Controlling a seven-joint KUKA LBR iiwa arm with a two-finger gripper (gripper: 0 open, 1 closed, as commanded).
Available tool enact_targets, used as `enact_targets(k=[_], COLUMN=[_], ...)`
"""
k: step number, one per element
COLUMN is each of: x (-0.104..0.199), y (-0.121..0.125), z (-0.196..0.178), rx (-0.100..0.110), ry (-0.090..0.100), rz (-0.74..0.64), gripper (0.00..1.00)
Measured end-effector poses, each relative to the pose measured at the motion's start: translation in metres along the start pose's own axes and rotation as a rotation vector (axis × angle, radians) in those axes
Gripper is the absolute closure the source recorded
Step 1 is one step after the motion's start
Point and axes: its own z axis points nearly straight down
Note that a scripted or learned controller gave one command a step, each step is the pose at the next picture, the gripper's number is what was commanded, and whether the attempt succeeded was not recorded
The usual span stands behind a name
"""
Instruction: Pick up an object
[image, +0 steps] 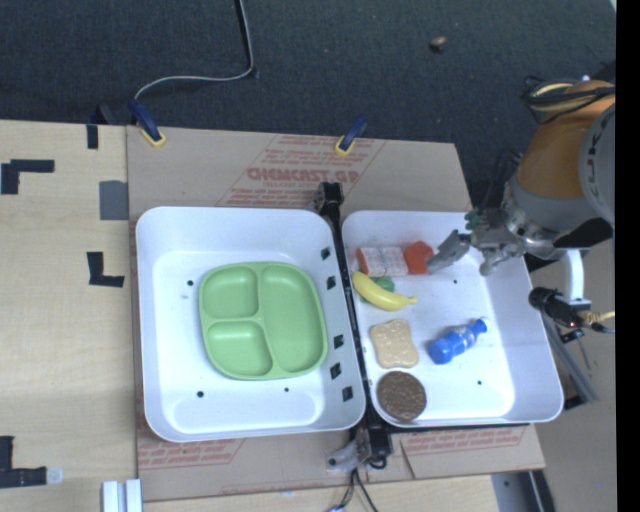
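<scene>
1. The red-and-white packet (392, 260) lies flat near the far left corner of the right bin (520, 345), its long axis running left to right across the view. Its red end points toward the pincer (468, 252), making it the nearest thing to grab.
2. The pincer hangs at the far side of the right bin with its two fingers spread apart and nothing between them. One fingertip (442, 256) sits just beside the packet's red end; whether it touches, I cannot tell.
3. My judgement: the packet lies just to the left of the pincer in this view, so a short shift that way and a descent would set the fingers across its narrow width.
4. Other things in the right bin: a banana (382, 291) just in front of the packet, a tan slice of bread (394, 342), a round brown cookie (401, 395), and a blue bottle (456, 340) lying on its side, well clear of the packet.
5. The left bin (160, 330) holds a green divided plate (263, 320).
6. Both bins rest on a cardboard sheet (290, 170) on the desk.
</scene>
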Motion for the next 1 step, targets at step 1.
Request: enact_targets(k=[1], x=[0.0095], y=[0.0612], z=[0.0926], rx=[-0.009], ry=[-0.004], rz=[0.000], gripper=[0.00])
